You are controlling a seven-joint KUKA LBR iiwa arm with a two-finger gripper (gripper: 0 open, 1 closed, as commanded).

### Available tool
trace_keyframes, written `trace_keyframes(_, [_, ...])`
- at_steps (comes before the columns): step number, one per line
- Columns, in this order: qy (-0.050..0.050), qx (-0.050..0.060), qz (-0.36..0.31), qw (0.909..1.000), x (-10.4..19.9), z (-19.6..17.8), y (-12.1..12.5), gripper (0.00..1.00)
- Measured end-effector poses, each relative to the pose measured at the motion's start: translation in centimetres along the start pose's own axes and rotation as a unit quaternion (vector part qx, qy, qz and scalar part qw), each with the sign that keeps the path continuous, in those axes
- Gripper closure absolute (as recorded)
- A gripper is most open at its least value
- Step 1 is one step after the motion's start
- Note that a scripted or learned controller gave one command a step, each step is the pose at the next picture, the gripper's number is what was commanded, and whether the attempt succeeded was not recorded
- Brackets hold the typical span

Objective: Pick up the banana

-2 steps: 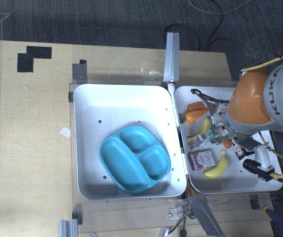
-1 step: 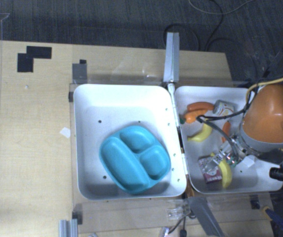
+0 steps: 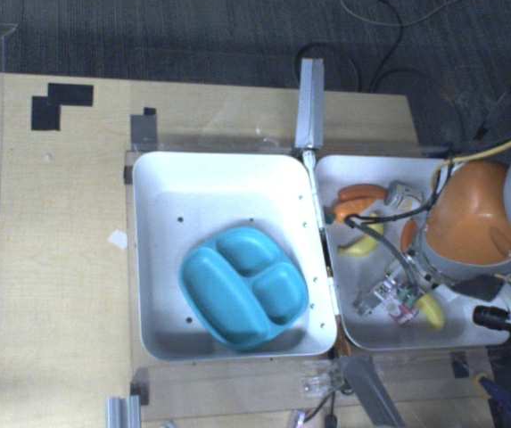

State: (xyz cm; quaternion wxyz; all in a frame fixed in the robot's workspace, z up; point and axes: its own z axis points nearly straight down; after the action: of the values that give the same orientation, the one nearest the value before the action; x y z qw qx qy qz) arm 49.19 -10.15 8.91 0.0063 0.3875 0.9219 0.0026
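Note:
A yellow banana (image 3: pixel 359 246) lies in the right bin (image 3: pixel 362 333), close to its left wall and partly under a black cable. My gripper (image 3: pixel 387 296) hangs low over the bin floor, below and to the right of the banana and apart from it. The arm's orange band (image 3: pixel 472 214) covers the bin's right half. A second small yellow piece (image 3: pixel 431 311) lies just right of the gripper.
Two orange carrot-like items (image 3: pixel 360 198) lie at the back of the right bin, with a grey object (image 3: pixel 398 192) beside them. A blue divided plate (image 3: pixel 242 285) sits in the left bin (image 3: pixel 157 239). A metal post (image 3: pixel 309 105) stands behind the bins.

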Motion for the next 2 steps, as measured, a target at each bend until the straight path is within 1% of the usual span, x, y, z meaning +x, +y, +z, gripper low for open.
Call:
trace_keyframes(1, [0.003,0.003,-0.050,0.9987,-4.1,-23.3,7.8,0.00])
trace_keyframes(2, [0.005,0.004,0.014,0.9999,-3.7,-6.8,5.1,0.00])
